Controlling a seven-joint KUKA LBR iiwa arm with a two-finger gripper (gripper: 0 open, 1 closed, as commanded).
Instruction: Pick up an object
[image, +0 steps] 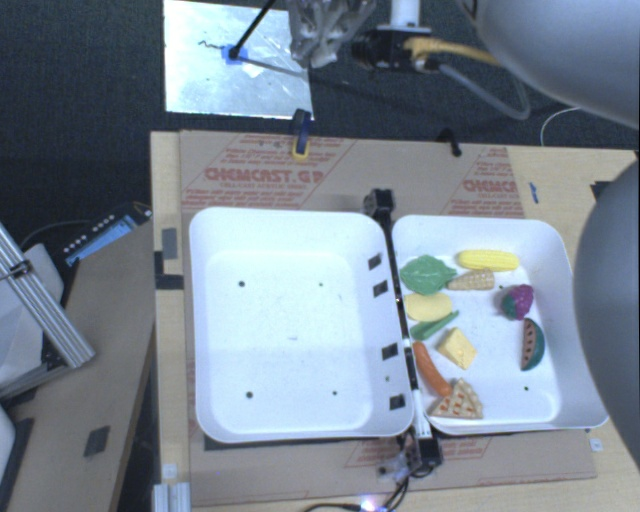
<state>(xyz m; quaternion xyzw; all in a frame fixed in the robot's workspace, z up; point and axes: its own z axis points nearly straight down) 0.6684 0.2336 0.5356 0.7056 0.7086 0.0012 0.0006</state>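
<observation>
The metal gripper (318, 40) hangs far above the table; I cannot tell its state. The toy foods crowd the right-hand white plastic bin (556, 400), so it might snag two, like the orange plastic carrot (431, 369) beside the tan waffle wedge (457, 400).

toy foods (468, 330) lie in the right bin (560, 400).

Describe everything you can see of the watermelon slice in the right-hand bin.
The watermelon slice is a small toy-like wedge, apparently plastic, with a red face and a dark green rind along its curved outer edge. It lies flat on the floor of the right bin, standing lengthwise near the right wall. It sits just below the purple piece, apart from the cheese wedge to its left.
</observation>
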